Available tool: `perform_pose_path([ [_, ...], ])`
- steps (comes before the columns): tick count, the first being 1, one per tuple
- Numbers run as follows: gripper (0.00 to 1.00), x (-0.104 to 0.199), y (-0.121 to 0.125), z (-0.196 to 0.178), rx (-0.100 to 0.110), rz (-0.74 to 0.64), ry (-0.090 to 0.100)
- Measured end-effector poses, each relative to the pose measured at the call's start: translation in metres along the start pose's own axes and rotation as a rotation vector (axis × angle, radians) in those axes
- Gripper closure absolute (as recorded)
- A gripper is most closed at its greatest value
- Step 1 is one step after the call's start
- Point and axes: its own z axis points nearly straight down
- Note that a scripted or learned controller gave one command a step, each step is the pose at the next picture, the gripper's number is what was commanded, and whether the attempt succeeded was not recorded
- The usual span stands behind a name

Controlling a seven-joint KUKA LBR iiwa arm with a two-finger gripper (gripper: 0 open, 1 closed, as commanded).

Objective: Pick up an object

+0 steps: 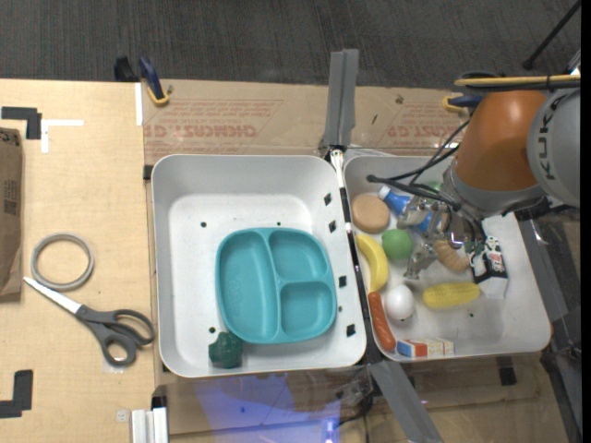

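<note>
Can't tell how fingers stand; metal gripper (427, 255) sits low in right white bin (517, 340), btwn round green ball (397, 244) & tan lumpy piece (452, 257). Yellow corn-shaped toy (451, 294) just below, white egg (399, 304) near. Left bin (175, 247) has teal divided plastic tray (275, 284).

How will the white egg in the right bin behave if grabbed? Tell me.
The white egg looks smooth and rounded, so it may slip from a pinch. It would probably roll if nudged, though the banana and orange carrot beside it might stop it.
</note>
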Motion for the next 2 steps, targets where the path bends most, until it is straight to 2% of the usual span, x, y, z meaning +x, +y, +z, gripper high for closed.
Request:
perform_pose_path([
  [1, 0.00, -0.027, -0.103, -0.001, 0.000, -0.115, -0.002],
  [2, 0.00, 0.018, -0.108, -0.001, 0.000, -0.096, -0.001],
])
